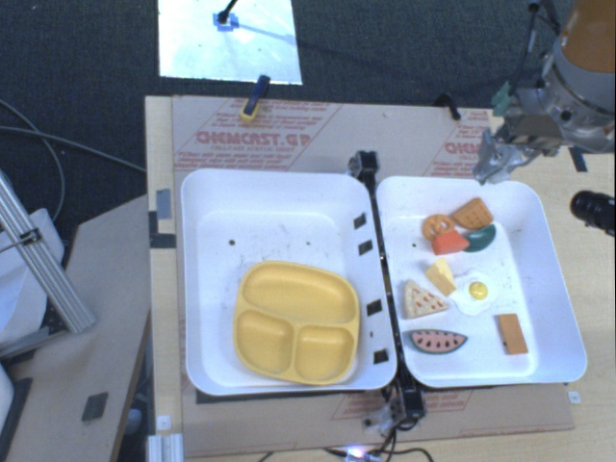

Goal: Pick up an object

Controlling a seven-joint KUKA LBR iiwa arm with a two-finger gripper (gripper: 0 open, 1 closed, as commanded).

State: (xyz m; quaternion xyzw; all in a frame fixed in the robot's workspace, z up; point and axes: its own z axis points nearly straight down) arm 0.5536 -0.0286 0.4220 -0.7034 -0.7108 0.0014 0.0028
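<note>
The right bin (558,287) holds several toy foods. There is a round orange cookie (438,226), a tan cracker (473,213), a red and teal piece (464,241), a cheese wedge (442,276), a triangular slice (422,300), a fried egg (474,294), a watermelon slice (438,340) and a brown bar (512,333). My gripper (493,165) hangs over the far rim of this bin, just beyond the cracker, with nothing seen in it.
The left bin (221,210) holds a yellow divided plate (298,320). Black clips run along the divider (377,268) between the bins. A yellow and blue tool (254,99) lies on the cardboard behind the bins. The arm comes in from the upper right.
</note>
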